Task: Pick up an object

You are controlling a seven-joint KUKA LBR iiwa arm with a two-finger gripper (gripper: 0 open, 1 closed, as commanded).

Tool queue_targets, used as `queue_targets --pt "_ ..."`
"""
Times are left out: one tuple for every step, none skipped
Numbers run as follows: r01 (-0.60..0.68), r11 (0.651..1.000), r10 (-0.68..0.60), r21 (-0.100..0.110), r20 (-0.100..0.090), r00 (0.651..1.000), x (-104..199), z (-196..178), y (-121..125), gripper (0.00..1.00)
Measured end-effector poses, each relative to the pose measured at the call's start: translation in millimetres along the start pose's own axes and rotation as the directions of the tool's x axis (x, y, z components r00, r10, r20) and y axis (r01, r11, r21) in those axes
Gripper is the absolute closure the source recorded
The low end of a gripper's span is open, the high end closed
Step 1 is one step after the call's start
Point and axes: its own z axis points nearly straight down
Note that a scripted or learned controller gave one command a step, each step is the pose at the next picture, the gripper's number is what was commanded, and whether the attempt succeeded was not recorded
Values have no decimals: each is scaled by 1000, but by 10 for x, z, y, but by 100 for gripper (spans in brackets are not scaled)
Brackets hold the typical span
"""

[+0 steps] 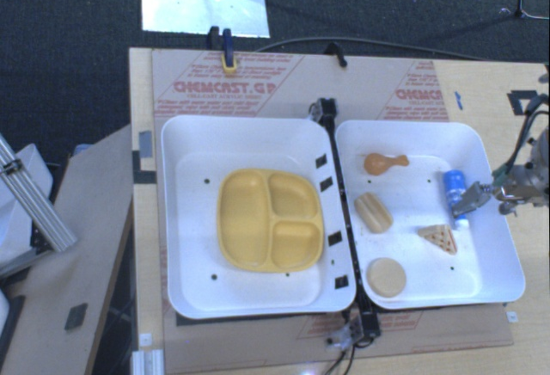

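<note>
Nearest, left of the gripper [471, 199], a round cookie [386, 277] lies by the right bin's [503, 279] front rim. Bare floor separates pizza slice [439, 238], hotdog [373, 212] and drumstick [384, 162]. Gripper fingers reach the blue bottle [455, 188]; their grip is unclear. Beyond, board lettering reads CHEMCAST GP [225, 89].

The grey metal two-finger gripper [468, 199] entered from the scene's right edge, about midway between the near and far sides. It lay low and nearly level, its slim fingers [478, 192] pointing left and slightly toward the near side. The bulkier grey wrist housing [526, 186] sat to the right of the fingers, with dark cables [521, 137] looping up from it toward the far right. The finger spacing was too small to make out.
</note>
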Motion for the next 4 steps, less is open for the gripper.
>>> queue_targets --pt "-1 1000 1 3 -1 1000 13 469 91 0" --pt "-2 1000 2 4 -1 1000 -52 1071 88 0" --pt "-2 1000 2 3 -1 1000 -48 1569 90 0" --pt "-1 1000 1 -3 0 1000 -53 1437 105 100"
